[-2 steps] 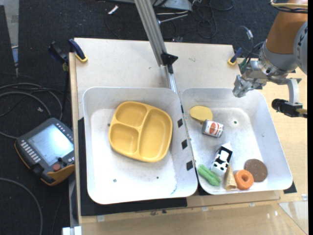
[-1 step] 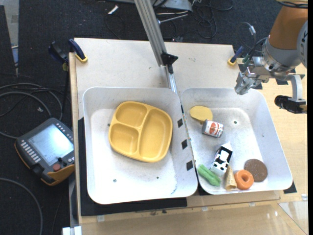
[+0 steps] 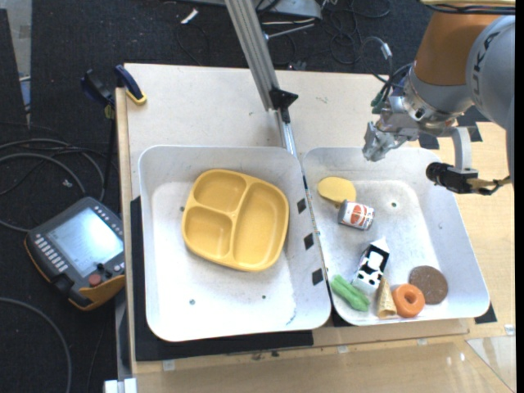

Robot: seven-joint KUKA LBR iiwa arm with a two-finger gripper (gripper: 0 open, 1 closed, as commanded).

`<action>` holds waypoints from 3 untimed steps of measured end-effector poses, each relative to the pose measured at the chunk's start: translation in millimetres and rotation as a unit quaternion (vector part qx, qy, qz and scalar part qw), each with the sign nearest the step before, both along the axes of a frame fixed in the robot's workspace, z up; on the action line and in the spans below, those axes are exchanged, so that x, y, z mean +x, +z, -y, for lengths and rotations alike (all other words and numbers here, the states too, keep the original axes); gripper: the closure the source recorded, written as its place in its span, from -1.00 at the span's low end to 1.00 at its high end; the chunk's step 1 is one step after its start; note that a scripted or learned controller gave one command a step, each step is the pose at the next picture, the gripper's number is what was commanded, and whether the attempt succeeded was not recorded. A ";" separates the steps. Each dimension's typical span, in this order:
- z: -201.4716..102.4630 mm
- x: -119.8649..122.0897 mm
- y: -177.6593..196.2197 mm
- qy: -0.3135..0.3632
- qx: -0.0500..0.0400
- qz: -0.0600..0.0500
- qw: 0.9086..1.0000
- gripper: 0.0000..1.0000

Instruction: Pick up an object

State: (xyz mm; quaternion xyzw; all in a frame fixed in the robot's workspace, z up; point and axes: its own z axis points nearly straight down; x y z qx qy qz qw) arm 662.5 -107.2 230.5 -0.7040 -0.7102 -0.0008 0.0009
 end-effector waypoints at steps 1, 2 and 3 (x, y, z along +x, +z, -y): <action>-48.1 -2.2 6.7 -0.001 0.000 0.000 1.000 1.00; -107.7 -18.4 12.2 0.000 0.000 0.000 1.000 1.00; -156.2 -27.3 1.2 0.000 0.000 -0.001 1.000 1.00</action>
